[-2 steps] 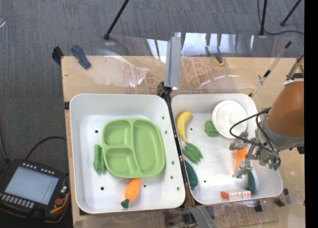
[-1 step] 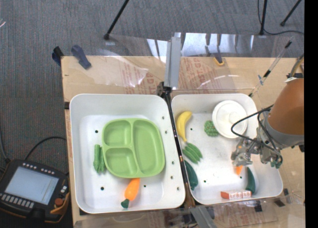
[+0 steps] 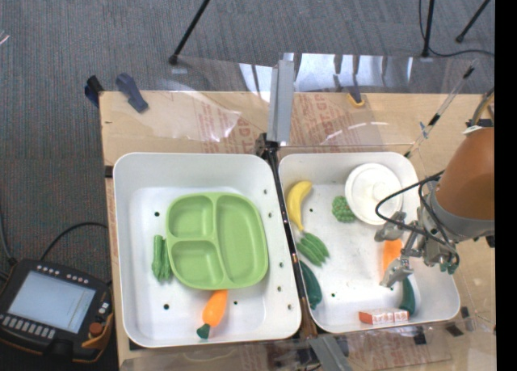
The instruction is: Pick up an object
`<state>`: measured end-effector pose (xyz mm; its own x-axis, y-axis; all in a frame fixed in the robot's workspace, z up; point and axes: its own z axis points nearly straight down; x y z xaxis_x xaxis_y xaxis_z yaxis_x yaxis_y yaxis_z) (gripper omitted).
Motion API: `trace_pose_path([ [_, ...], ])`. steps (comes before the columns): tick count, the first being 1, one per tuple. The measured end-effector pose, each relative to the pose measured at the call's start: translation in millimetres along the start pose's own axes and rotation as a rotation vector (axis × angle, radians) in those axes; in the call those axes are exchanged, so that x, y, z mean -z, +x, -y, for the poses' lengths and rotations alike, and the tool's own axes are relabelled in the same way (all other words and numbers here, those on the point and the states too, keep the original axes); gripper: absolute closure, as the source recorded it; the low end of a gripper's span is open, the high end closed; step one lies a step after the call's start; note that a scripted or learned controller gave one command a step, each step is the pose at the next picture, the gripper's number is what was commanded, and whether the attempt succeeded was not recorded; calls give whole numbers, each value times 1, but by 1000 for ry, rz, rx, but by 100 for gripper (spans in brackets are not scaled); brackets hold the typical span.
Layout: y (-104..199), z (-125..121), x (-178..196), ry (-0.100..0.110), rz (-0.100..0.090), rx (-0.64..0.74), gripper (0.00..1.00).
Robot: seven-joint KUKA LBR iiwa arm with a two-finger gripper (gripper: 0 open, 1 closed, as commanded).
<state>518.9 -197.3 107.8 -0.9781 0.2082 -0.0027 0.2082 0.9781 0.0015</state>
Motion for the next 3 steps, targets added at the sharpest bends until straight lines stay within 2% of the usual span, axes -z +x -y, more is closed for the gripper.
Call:
trace_pose_path([
  [1,-13,-35,-22,-1,-4,-25,0],
  [2,-15,-36,-11,-1,0,-21,100],
  [3,42,10,-21,-2,-5,383,100],
])
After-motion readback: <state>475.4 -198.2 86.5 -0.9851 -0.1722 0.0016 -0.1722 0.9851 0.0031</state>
